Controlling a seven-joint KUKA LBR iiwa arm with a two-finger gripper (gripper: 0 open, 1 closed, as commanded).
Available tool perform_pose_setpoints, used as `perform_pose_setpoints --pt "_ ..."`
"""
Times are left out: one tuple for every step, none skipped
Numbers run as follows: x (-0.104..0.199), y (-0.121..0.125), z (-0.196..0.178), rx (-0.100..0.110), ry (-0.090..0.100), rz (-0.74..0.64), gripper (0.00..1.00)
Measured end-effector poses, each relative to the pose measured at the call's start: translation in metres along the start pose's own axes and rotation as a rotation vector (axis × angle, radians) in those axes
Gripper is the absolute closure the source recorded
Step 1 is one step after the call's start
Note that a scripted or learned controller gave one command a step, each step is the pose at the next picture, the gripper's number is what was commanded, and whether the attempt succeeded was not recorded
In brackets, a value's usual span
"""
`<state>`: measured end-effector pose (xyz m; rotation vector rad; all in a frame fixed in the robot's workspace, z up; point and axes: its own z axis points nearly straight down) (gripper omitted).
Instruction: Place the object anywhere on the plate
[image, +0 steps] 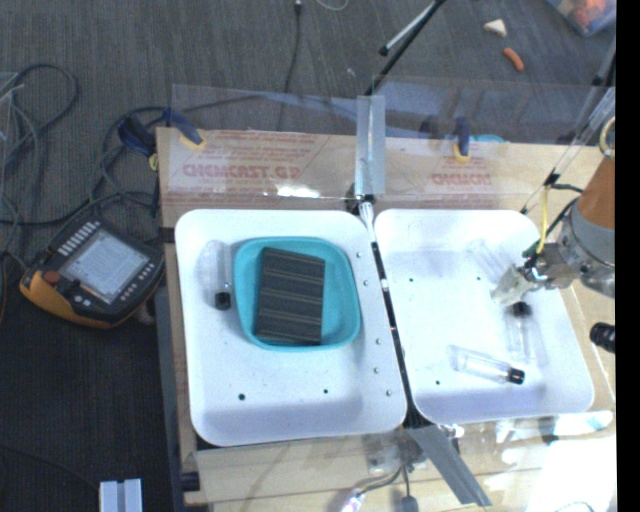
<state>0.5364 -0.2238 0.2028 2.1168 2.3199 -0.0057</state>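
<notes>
Two white bins. Left bin (200, 400): one teal plate (345, 300) bearing one dark ribbed block (290, 296). Right bin (430, 390): clear tubes, one (485, 366) lower centre. Gripper (520, 285) at right edge, angled down-left; grip state unreadable.

The bench (300, 165) stands on a dark grey carpeted floor (90, 430), its pale wooden top covered at the back by a clear sheet with red lettering. Left of the bench, black cables (40, 110) loop across the carpet, and a handheld control pendant (92, 270) with a lit screen lies just beside the bench's left edge. Beyond the bench's far right corner, a small orange scrap (514, 59) lies on the floor.
</notes>
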Motion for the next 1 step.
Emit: perform_pose_setpoints --pt "-0.0001 0.0000 0.0000 0.000 0.000 0.000 0.00"
